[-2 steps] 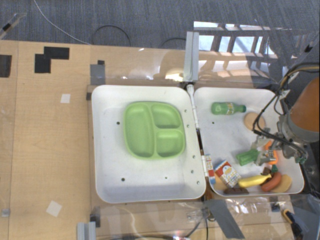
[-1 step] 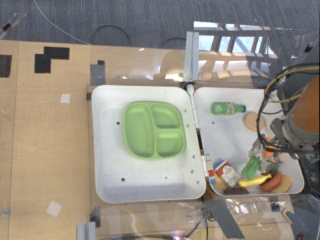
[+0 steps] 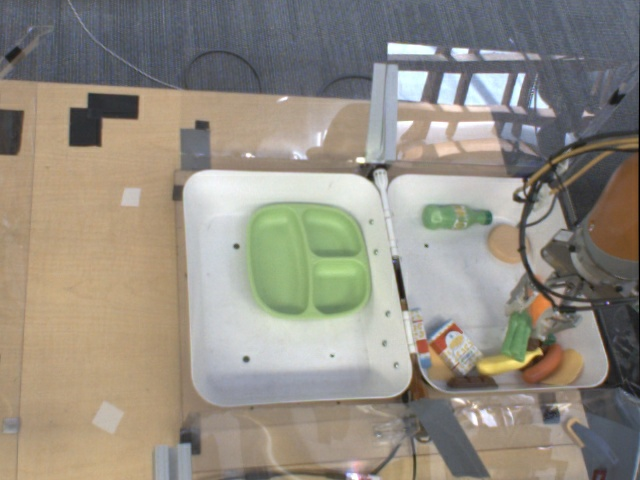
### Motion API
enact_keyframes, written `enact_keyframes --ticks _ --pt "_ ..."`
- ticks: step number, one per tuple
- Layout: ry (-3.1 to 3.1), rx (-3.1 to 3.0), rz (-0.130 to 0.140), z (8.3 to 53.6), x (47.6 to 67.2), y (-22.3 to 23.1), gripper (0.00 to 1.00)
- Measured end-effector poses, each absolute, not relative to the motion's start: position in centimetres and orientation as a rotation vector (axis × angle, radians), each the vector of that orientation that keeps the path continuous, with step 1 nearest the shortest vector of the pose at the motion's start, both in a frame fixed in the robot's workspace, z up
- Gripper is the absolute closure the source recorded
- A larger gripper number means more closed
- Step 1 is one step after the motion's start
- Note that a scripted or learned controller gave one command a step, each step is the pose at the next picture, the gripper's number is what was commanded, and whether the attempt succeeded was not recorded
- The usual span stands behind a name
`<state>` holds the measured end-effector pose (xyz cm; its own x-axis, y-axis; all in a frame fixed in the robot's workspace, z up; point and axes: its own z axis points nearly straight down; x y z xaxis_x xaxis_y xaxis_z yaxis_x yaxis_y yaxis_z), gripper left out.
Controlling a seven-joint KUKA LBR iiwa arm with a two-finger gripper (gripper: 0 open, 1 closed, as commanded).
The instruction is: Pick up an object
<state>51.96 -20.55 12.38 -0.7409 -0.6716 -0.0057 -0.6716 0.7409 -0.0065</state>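
My gripper hangs low over the right side of the right bin, at the end of the grey arm. Directly under it lie a small orange piece and a green item, close enough that contact cannot be judged. A yellow banana, a red-brown sausage and a tan piece crowd the bin's near right corner. A small printed carton lies to their left. Towards the far side lie a green bottle and a tan disc.
The left bin holds a green divided plate. A thin ridge separates the two bins. Black cables loop over the right bin's far right corner. A metal frame stands behind the bins.
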Motion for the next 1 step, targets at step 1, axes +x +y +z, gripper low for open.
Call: enact_keyframes --ticks 1 --pt "2.888 -1.183 -0.014 24.15 56.87 -13.11 1.00"
